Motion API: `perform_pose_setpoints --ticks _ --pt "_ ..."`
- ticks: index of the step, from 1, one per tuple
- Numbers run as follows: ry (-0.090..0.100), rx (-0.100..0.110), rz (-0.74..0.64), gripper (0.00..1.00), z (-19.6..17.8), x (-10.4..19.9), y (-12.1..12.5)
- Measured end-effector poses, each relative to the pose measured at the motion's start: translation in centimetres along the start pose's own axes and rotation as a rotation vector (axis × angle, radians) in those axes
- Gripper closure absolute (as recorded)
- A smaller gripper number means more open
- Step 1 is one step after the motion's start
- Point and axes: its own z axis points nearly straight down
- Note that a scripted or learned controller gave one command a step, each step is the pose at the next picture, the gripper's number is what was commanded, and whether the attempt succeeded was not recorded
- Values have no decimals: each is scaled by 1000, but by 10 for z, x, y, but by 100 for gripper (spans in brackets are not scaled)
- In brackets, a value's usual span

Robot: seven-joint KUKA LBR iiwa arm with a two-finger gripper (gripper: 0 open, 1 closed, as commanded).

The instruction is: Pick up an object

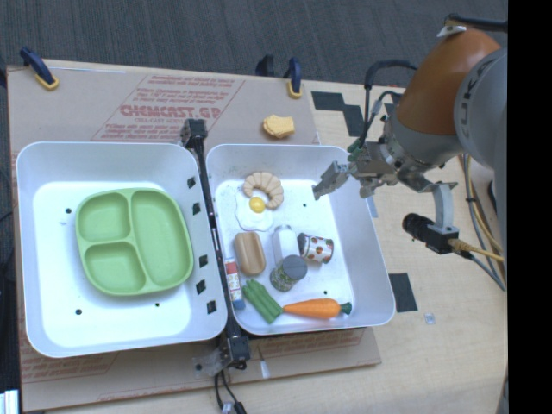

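Carrot [312, 309], orange with a green top: lying along the near wall of the right bin [366, 257]. Beyond it in that bin: green vegetable [260, 301], bread roll [250, 253], grey-lidded jar [289, 272], small patterned cup [316, 248], fried egg [255, 211], croissant [264, 186]. Left bin [34, 231]: green divided plate [134, 240]. Cardboard [164, 106] on surface behind bins, red print "CHEMCAST GP". Gripper [332, 181]: over right bin's far right corner; jaws' state cannot be told.

1. The arm [457, 84] is running off the frame's right side, so its upper links are going unseen.
2. The gripper [332, 181] is showing too small and dark for its fingers to be made out.
3. The grey-lidded jar [288, 273] is covering part of the white bottle [283, 241].
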Motion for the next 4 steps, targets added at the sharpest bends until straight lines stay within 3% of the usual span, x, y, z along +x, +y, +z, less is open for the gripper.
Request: perform_pose_setpoints --ticks 1,2,3,4 --pt "1 -1 -1 0 -46 65 -34" --pt "0 1 -2 0 -18 122 -90" --pt "0 0 -1 0 47 140 -96" --pt "1 -1 -2 0 122 104 -96"
